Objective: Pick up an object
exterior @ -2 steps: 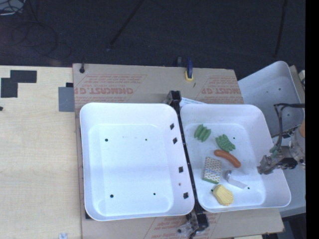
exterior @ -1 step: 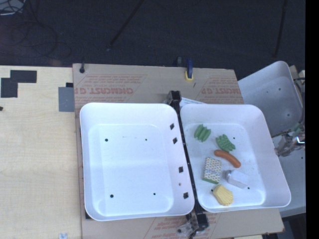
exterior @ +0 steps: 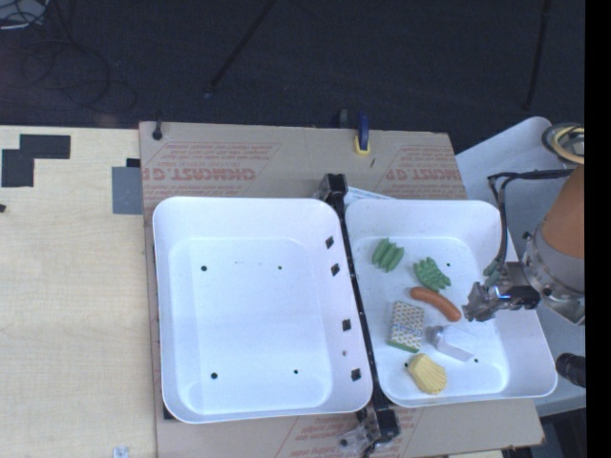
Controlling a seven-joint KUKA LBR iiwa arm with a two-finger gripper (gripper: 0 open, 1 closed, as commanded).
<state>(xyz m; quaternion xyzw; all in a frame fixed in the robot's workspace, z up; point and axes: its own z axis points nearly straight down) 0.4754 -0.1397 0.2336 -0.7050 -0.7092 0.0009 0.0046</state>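
The right bin (exterior: 477,219) holds several small objects. A green ridged piece (exterior: 387,255) lies near its back, with a green leafy piece (exterior: 432,274) to its right. An orange sausage-shaped piece (exterior: 436,303) lies just left of my gripper (exterior: 474,310). Below it sit a checkered block (exterior: 407,324), a clear grey piece (exterior: 449,343) and a yellow corn cob (exterior: 427,374). My gripper hangs low over the bin's right side, its dark fingers pointing left toward the orange piece. Nothing shows between the fingers.
The left bin (exterior: 250,219) stands beside the right one on a cardboard sheet (exterior: 286,165). Black clips (exterior: 336,187) join the bins along the middle divider. The arm comes in over the right bin's right rim.
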